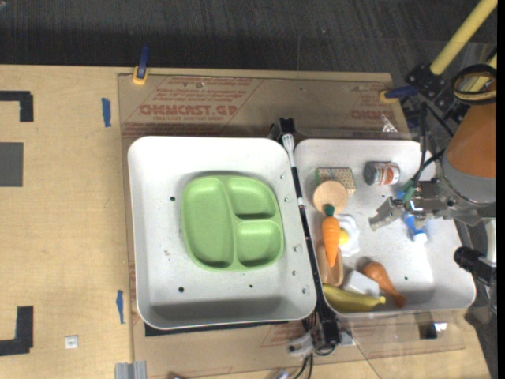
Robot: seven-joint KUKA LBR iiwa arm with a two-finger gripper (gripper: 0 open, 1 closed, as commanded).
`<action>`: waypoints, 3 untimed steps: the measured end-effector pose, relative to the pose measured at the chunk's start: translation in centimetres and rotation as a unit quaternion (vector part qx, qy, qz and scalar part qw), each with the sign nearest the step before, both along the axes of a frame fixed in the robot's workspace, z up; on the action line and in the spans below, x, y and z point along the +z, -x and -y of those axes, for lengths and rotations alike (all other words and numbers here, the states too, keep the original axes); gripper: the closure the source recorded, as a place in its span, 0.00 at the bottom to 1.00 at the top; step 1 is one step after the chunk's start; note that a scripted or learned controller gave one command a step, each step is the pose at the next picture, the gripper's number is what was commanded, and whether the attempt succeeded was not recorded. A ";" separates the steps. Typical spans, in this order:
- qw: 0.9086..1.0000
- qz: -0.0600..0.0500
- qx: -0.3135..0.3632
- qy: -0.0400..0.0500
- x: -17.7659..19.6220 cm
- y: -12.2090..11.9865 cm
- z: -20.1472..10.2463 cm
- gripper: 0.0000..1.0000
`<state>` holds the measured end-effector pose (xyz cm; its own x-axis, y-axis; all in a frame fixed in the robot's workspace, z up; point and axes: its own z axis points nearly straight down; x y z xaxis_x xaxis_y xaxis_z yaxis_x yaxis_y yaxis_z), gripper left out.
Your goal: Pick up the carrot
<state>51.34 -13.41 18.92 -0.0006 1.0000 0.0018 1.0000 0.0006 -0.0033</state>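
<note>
End effector [392, 212] hanging over right bin [442, 287], apparently gripping nothing; finger state impossible to tell. Carrot [331, 237] lying at its 9 o'clock, near left wall, not yet picked: approach and grasp remaining. Crowding carrot: round cookie [330, 194] at 12, banana [352, 297] at 6, can [381, 173] farther off. Green plate [231, 220] sitting in left bin [158, 283].

Bins [150, 235]: smooth white plastic, faint sheen.
Divided plate [233, 221]: matt green plastic, smooth.
Carrot [331, 234]: orange, smooth, looks like plastic.
Banana [351, 298]: yellow, slightly glossy.
Can [382, 173]: shiny metal ends, printed label.
Bench [63, 212]: pale wood board, matt.
Sheet under the bins [197, 105]: brown printed cardboard, dull.
Gripper [387, 214]: bare grey metal.
</note>
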 end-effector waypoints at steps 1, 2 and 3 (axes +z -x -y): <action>0.999 0.005 0.039 0.002 -9.4 2.9 -2.6 0.00; 0.994 0.011 -0.110 0.004 -10.0 2.9 -3.6 0.00; 0.992 0.003 0.125 0.004 -10.0 3.2 -3.1 0.00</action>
<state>48.09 -10.32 8.95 -0.2494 0.9684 -0.0062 0.9684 0.2494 0.0027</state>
